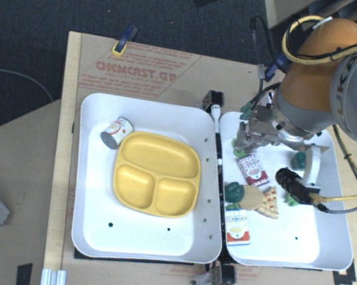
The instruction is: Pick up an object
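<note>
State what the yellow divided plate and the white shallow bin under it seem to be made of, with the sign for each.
Yellow divided plate: probably moulded plastic, smooth and semi-matte, with rounded compartment ridges and soft highlights. White shallow bin: likely thin formed plastic, glossy, with a rolled rim and rounded corners.

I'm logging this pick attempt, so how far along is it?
Done: the arm has reached over the right bin, with the gripper low at its far left corner. In hand: nothing visibly held. It sits just above the red-and-white packet. Left: the grasp and lift; the pizza slice toy, green toy and yellow tray lie unlifted.
</note>
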You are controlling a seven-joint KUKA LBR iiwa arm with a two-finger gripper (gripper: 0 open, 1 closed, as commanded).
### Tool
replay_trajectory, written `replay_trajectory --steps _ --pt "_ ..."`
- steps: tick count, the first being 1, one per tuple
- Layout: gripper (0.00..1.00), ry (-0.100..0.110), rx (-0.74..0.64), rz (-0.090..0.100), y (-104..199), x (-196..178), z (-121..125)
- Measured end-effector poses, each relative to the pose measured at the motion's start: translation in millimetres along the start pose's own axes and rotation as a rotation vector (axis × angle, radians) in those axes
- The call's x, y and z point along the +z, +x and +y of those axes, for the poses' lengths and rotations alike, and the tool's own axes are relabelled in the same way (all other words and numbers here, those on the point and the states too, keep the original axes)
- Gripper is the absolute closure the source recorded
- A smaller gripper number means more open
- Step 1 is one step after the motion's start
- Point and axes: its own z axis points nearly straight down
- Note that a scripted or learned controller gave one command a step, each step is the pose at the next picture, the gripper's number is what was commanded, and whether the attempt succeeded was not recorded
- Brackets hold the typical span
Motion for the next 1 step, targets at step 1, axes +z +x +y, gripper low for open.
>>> replay_trajectory --steps 1 --pt "1.00 0.000 0.005 -0.002 -0.3 -8.9 1.1"
